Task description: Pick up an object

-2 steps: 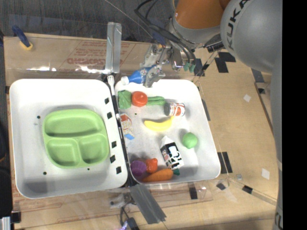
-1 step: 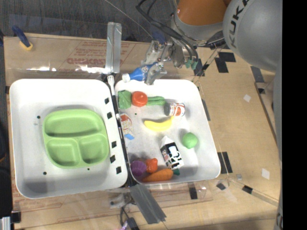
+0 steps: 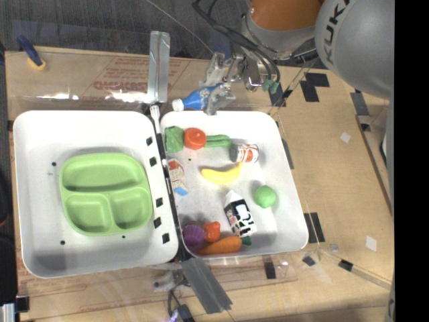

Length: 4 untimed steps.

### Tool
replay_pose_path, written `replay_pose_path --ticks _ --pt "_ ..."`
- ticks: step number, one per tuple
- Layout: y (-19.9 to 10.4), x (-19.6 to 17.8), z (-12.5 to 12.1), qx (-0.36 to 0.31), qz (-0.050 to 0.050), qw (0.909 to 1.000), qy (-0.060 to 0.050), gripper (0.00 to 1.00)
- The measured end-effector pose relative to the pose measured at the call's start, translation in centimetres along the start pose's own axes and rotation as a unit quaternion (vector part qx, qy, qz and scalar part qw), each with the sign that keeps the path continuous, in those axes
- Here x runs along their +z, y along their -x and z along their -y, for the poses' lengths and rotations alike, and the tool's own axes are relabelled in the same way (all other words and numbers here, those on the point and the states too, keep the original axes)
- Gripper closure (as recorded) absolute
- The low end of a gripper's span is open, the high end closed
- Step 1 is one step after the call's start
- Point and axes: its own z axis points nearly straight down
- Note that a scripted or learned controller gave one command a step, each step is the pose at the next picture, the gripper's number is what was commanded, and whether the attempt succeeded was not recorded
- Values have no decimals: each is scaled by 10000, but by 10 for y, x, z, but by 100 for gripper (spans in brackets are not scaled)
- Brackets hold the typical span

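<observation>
Bench, as I see it from the overhead camera:

Arm [image 3: 348,25]: grey with orange band, reaching in from the right, wrist above the far edge of the right bin.

Gripper [image 3: 216,92]: metal fingers pointing down just past the far rim of the right bin [image 3: 285,180]. A blue bottle with a white cap [image 3: 191,101] sits at the fingertips, lying sideways with the cap toward the left. I see the bottle up against the fingers, but cannot tell whether it is truly clamped between them or how wide they stand; cables and metal parts clutter that spot.

Right bin, contents:
- green leafy vegetable [image 3: 174,138], far left corner
- orange-red round piece [image 3: 195,138], touching the leafy one
- green cucumber-like piece [image 3: 217,141], just beside the round piece
- small can, red and white [image 3: 247,153], near the cucumber's right end
- banana [image 3: 222,174], middle of the bin
- green ball [image 3: 265,196], right side, apart from the rest
- black and white carton [image 3: 239,217], toward the near side
- purple piece [image 3: 194,233], near left corner
- small red piece [image 3: 212,231], beside the purple one
- carrot [image 3: 221,246], along the near wall
- small card or label [image 3: 175,173], by the left wall

Left bin [image 3: 27,180]: holds a green divided tray [image 3: 105,193] with three compartments.
</observation>
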Motion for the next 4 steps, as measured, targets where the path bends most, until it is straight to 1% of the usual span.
replay_pose_path --ticks 1,2,3,4 --pt "-70 45 80 -1851 -103 9827 38 100" --pt "-68 33 78 -1877 -82 9822 34 100" --pt "-103 175 54 -2996 -107 9540 71 100" --pt "-88 93 10 -2817 -38 9595 37 100"
